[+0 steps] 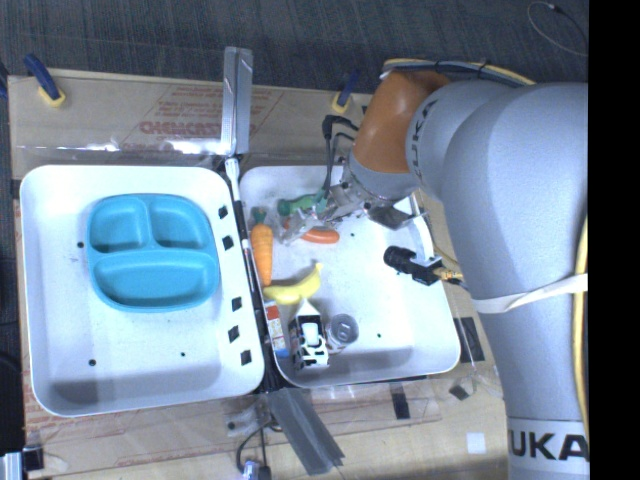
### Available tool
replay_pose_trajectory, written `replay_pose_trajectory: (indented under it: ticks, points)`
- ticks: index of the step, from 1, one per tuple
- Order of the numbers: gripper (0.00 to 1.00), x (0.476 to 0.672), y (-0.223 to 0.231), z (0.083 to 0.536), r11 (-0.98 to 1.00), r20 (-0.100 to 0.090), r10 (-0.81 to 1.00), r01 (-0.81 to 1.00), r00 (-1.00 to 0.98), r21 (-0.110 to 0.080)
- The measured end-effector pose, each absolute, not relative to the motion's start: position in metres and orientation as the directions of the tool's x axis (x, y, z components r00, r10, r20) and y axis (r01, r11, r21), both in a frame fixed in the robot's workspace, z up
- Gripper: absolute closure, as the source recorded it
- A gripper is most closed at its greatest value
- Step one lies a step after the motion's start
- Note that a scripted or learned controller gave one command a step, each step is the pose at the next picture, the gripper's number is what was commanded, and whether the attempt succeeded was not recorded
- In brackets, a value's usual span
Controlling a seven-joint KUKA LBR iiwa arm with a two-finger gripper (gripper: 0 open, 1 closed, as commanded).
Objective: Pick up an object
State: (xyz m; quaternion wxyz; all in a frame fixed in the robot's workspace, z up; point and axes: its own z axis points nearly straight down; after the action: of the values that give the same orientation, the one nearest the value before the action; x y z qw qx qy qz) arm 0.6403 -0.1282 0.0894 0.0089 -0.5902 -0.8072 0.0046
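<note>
- Looming nearest the camera, one grey KUKA arm (520,258) with an orange band above the wrist is reaching in from the right over the right bin.
- Its two-finger gripper (328,208) is hanging low at the far side of that bin, right over a small red object; whether it is spread or pinching anything cannot be told.
- Two shallow white plastic bins are sitting side by side: the left bin (60,368) and the right bin (420,338).
- One blue three-compartment plastic tray (153,251) is lying in the left bin.
- One orange carrot (262,251) is lying along the right bin's left wall, with one yellow banana (297,286) just near of it.
- One small red oblong object (321,236) and one green item (295,207) are lying beside the gripper.
- One round grey metal piece (344,329) and one black-and-white box-like item (309,341) are sitting near the front wall.
- One brown board (130,108) is carrying both bins over dark carpet (150,8).
</note>
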Motion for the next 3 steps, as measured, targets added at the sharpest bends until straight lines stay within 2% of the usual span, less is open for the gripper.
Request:
replay_pose_trajectory:
  ticks: [3]
  points:
    - [0.00,0.6403,-0.1282,0.0893,0.303,0.009,0.953,0.953,-0.303,-0.018]
